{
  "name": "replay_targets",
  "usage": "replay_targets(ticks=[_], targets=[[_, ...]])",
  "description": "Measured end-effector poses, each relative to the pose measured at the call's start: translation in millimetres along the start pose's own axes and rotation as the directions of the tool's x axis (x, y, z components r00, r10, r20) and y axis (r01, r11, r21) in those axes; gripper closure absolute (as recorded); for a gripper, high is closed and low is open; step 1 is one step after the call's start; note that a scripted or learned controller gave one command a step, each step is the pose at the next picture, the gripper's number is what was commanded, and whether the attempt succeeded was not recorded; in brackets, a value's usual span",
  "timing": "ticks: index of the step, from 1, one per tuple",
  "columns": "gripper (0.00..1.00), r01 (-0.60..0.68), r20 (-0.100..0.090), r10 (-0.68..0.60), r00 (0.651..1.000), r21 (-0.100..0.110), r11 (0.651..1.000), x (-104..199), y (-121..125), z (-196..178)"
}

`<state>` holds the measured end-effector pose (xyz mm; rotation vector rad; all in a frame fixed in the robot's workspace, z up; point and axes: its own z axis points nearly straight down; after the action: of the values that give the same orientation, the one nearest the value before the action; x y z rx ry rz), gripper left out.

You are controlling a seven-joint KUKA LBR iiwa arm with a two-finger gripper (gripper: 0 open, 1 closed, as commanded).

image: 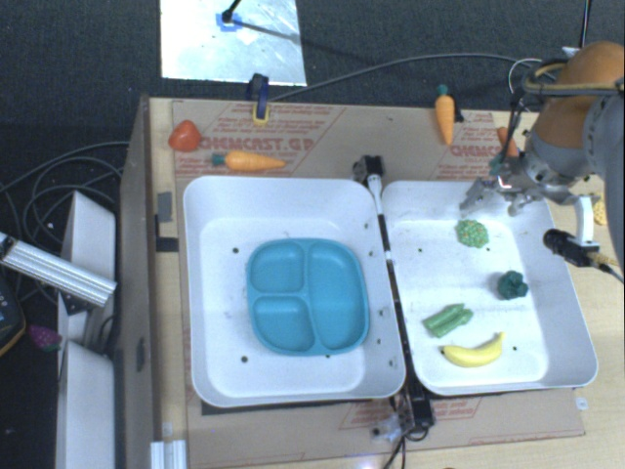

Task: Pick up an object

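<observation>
While the light green broccoli toy (473, 233) sits near the right bin's (562, 355) twelve o'clock edge, the end effector (500, 195) hangs just beyond it at one o'clock, fingers spread, gripping nothing. Best centre over it, then drop straight.

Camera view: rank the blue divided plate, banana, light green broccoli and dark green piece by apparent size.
1. blue divided plate, by far the largest
2. banana
3. light green broccoli and dark green piece look about alike, so they are unranked.
</observation>
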<state>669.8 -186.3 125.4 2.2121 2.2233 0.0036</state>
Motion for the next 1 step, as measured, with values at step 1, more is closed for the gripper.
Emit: replay_targets(ticks=[1], targets=[[0.00,0.000,-0.002,0.000,1.000,0.004,1.000,17.8,-2.4,41.0]])
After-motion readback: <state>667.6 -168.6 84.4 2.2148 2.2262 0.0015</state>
